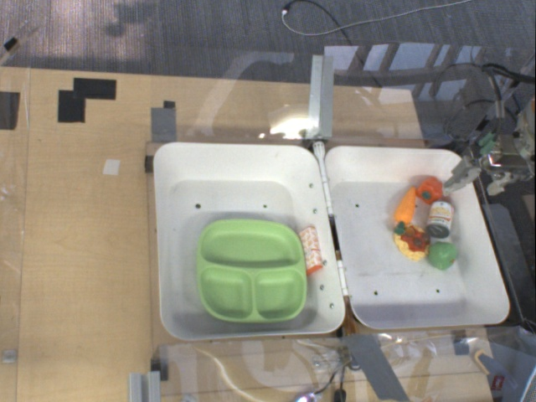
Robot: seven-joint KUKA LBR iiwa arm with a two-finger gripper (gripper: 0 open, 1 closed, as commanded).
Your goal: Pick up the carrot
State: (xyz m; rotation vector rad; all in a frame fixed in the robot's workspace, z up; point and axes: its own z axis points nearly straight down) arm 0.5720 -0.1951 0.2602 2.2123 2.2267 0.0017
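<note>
Wooden desk (75,249) carries two white bins side by side. Nearest me, the left bin (172,191) holds a green divided plate (251,269) and a small packet (311,249) just beside it. Farther right, in the right bin (368,291), the carrot (405,207) lies among a small jar (439,219), a green piece (442,255) and a red one (429,189). My hand (471,167) hovers at the bin's far right corner; how far open it is, I cannot tell.

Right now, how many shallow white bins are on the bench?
2. The left shallow white bin holds a green divided plate. The right shallow white bin holds the orange carrot in a small pile near the gripper.
</note>
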